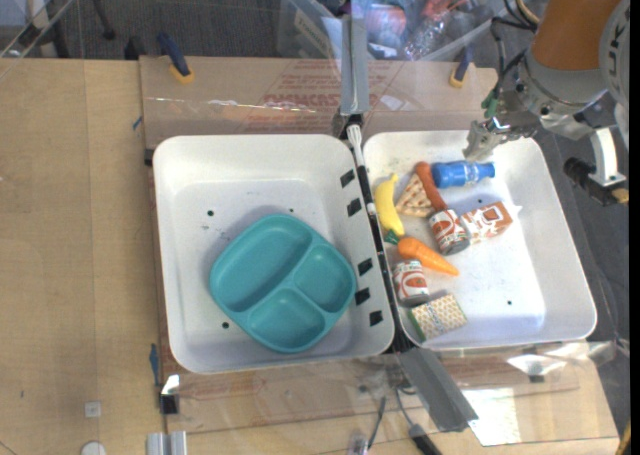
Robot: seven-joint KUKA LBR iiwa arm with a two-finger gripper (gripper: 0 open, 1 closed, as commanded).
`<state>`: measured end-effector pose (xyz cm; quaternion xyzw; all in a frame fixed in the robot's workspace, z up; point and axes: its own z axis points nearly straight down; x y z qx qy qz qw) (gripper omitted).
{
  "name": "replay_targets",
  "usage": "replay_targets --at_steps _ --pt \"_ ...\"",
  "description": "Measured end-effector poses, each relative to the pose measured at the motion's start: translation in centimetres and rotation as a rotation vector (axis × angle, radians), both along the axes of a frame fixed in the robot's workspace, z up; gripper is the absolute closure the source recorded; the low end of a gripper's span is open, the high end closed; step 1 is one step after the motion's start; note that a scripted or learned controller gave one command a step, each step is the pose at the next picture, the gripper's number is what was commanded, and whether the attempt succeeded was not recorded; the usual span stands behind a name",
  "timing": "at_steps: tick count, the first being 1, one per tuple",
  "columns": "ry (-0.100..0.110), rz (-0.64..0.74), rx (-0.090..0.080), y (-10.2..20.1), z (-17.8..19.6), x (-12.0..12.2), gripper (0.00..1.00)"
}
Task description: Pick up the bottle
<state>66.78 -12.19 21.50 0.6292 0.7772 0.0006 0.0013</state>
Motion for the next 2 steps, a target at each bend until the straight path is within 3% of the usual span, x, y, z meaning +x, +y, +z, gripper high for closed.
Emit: replay_targets --at_steps 1,2 --pt "0.001 0.0 0.0 0.0 -0.1 0.0 0.0" --pt "0.006 0.007 0.001 -3.0 -6.0 -0.2 0.0"
